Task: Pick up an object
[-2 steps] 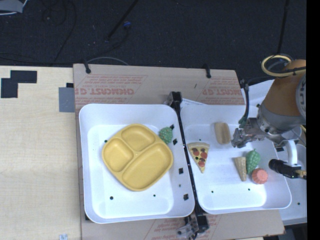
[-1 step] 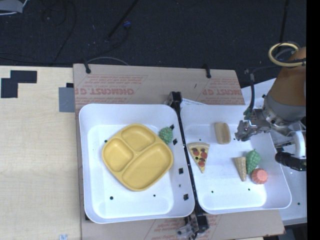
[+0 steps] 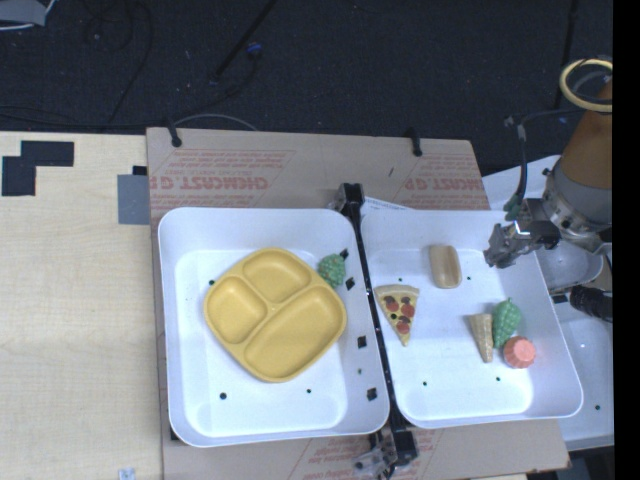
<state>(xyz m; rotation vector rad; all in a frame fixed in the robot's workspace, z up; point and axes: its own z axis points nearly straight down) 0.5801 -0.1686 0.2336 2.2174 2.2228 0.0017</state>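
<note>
My gripper (image 3: 503,246) hung at the right bin's (image 3: 470,408) upper right rim, arm reaching in from frame right; I could not tell how the jaws stood. Nothing was held. Candidates lay loose on the bin floor: tan bread piece (image 3: 444,265) nearest, pizza slice (image 3: 399,312) toward centre, green piece (image 3: 506,319) and red piece (image 3: 518,352) clustered lower right, touching. The yellow tray (image 3: 275,313) sat in the left bin (image 3: 190,398). Judged bread the easiest reach, being isolated.
</note>
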